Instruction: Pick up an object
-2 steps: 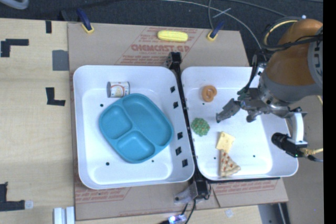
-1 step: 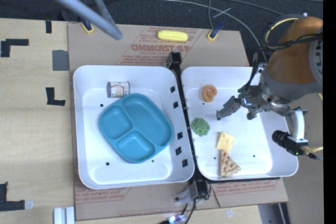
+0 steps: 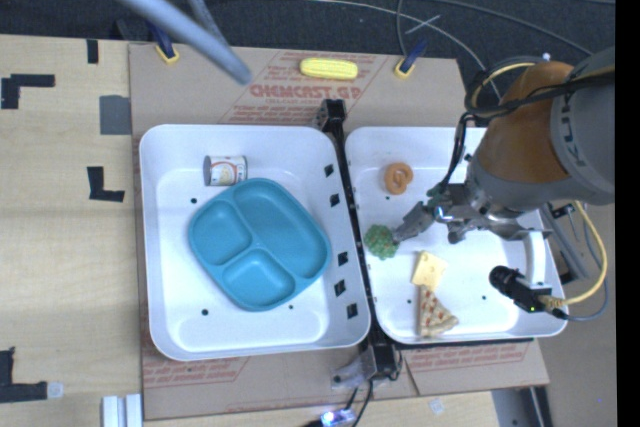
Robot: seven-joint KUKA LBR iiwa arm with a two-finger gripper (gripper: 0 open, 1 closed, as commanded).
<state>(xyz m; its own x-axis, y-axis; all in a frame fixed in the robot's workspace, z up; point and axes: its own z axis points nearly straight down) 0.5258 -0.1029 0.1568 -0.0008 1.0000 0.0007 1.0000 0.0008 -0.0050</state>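
The right bin (image 3: 480, 147) holds a green broccoli floret (image 3: 379, 241), a small orange-brown pastry (image 3: 398, 178), a yellow cheese wedge (image 3: 429, 269) and a pizza slice (image 3: 434, 315). My gripper (image 3: 428, 231) hangs low over the middle of this bin, open. Its left finger (image 3: 408, 225) slants down toward the broccoli and its tip ends right beside the floret. The cheese wedge lies just below the gripper. Nothing sits between the fingers.
The left bin (image 3: 160, 150) carries a blue divided plate (image 3: 258, 243) and a small can (image 3: 225, 170) lying on its side. A yellow corn cob (image 3: 328, 69) rests on the cardboard behind the bins. Cables trail across the back and right.
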